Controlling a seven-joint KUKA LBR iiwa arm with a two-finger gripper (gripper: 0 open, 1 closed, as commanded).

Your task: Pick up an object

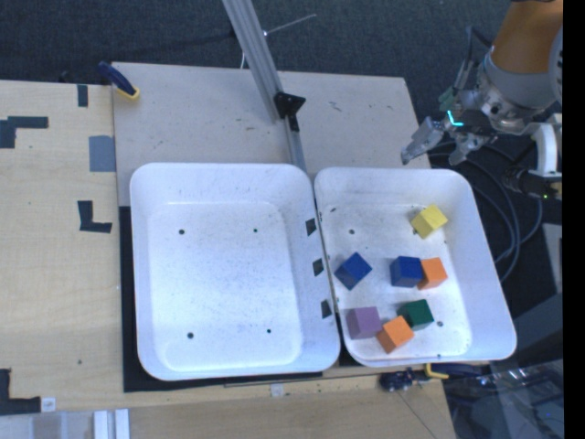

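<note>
Yellow block (429, 219): loose on the floor of the right bin (384, 176), toward its far right corner, well apart from the others. Probably the easiest pick for that reason, with free space on every side for a descent from above.

Clustered lower down: blue block (353, 269) tilted and alone near the middle; second blue block (406, 271) touching orange block (432, 272); green block (418, 313) just above lower orange block (395, 333), itself beside purple block (363, 321). Harder targets, judging by the crowding: risk of nudging a neighbour or closing on two at once.

Left bin (219, 273): bare white floor, likely kept as the drop side.

Gripper (419, 146): hanging off the grey wrist beyond the far rim of the right bin, over the bench rather than over any block, tilted down and leftward. Holding nothing visible. Spread or pressed together: cannot tell at this size and angle.

Pick not yet begun, by the look of things. Next move, as a guess: travel inward over the rim, line up above the chosen block, then straight down.
</note>
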